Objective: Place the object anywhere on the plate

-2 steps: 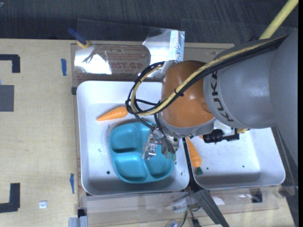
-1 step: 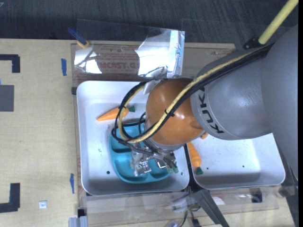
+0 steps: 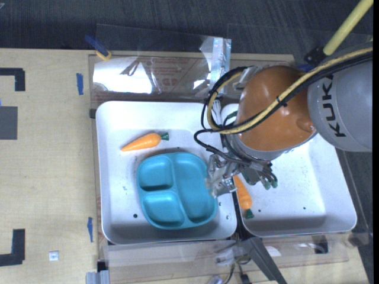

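We see the grey KUKA arm (image 3: 346,111) reaching in from the right, orange band (image 3: 272,108) sitting over the seam between the two white bins. Gripper (image 3: 222,179) is low at the inner edge of the left bin (image 3: 112,158), just beside the right rim of the plate. We can't tell whether it's spread or closed, the metal parts blur together under the wrist.

Plate (image 3: 174,188) is a blue three-compartment tray, lying flat in the lower middle of the left bin, tilted a bit relative to the bin walls.

We count two toy carrots. One carrot (image 3: 142,141) lies on the left bin floor just above the plate's upper left corner, green top pointing right, close to the plate rim but off it. The second carrot (image 3: 243,197) sits in the right bin (image 3: 320,206) near its left wall, running roughly top to bottom, green end down, upper end tucked under the gripper hardware. We can't tell if anything grips it or just hangs above it.

Black and yellow cables (image 3: 219,114) loop off the wrist to the left. Clear plastic sheet (image 3: 160,73) lies behind the bins, and the wooden bench (image 3: 41,158) carries blue tape marks
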Robot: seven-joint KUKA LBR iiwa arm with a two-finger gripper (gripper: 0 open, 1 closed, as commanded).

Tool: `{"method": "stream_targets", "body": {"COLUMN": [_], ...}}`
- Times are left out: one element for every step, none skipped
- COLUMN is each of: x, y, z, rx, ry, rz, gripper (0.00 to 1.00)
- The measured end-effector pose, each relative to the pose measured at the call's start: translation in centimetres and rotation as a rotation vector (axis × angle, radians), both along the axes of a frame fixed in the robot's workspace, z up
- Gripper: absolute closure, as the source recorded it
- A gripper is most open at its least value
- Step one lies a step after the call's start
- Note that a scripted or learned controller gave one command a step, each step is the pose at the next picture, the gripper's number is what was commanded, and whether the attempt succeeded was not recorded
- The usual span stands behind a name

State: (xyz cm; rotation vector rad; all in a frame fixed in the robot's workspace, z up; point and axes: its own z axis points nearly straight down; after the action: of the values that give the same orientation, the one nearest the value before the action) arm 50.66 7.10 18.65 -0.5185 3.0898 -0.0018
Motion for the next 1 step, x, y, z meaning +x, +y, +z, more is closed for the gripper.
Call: {"method": "stream_targets", "body": {"x": [-1.13], "y": [13.33], "z": [-1.23], "rx": [0.003], "ry": [0.003], "rz": [0.31], "gripper": [1.0]}}
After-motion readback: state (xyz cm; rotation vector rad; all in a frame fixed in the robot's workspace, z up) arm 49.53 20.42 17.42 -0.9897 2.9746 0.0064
